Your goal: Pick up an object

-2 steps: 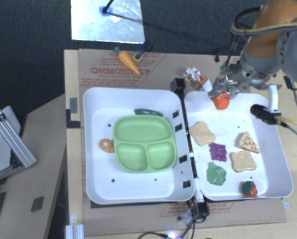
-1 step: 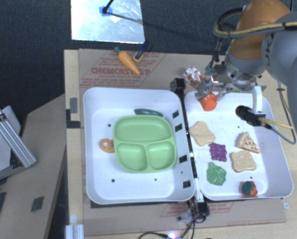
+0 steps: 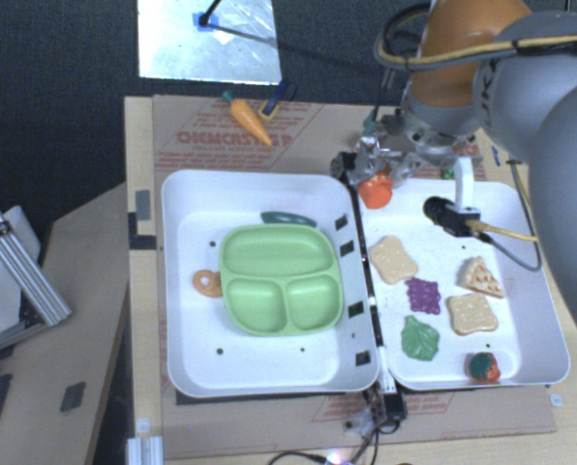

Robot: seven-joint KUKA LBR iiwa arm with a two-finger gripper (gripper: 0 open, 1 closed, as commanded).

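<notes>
Camera view: gripper [image 3: 376, 177] over round orange toy [image 3: 375, 194], right bin [image 3: 535, 289].

Small orange object [image 3: 376, 193], rounded, at right bin's far left corner. Lies directly beneath the gripper [image 3: 378, 168], touching it.

A brown cardboard sheet [image 3: 221, 139] lies under two white bins [image 3: 177, 260], set side by side on it. A toy carrot [image 3: 250, 121] rests on its far strip. Beyond its far edge lies a shiny foil square [image 3: 206, 27]; metal rails [image 3: 17, 269] stand off its left side
</notes>
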